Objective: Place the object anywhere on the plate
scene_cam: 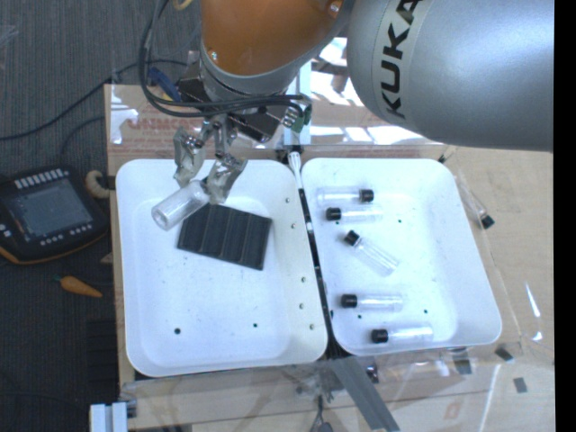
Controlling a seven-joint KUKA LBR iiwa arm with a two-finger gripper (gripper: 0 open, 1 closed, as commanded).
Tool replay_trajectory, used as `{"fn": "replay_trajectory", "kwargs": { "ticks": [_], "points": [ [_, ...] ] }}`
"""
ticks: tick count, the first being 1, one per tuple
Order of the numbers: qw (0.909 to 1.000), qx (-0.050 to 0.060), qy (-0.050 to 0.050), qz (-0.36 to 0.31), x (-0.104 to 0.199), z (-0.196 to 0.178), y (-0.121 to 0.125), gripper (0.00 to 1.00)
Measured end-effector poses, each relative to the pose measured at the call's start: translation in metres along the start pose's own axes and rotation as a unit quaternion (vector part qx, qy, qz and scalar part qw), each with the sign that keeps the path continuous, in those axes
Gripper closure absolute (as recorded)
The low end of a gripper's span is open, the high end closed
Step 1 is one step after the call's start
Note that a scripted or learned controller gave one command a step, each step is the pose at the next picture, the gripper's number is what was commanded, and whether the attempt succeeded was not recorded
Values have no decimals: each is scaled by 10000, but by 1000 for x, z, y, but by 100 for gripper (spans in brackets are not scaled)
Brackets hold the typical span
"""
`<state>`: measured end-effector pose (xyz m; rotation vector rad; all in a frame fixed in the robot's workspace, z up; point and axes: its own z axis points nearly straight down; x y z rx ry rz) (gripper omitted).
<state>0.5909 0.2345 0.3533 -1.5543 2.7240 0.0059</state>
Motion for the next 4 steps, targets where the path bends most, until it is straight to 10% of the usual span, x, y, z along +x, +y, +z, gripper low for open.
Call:
{"fn": "replay_trajectory", "kwargs": {
  "ticks": [1,2,4],
  "points": [
    [9914,-14,23,-1308,44,53,47,100],
    [9100,-16,-1,-4146,35,-81,34,100],
    [9871,-2,-6,-1601,-40,-81,-67,100]
  ]
}}
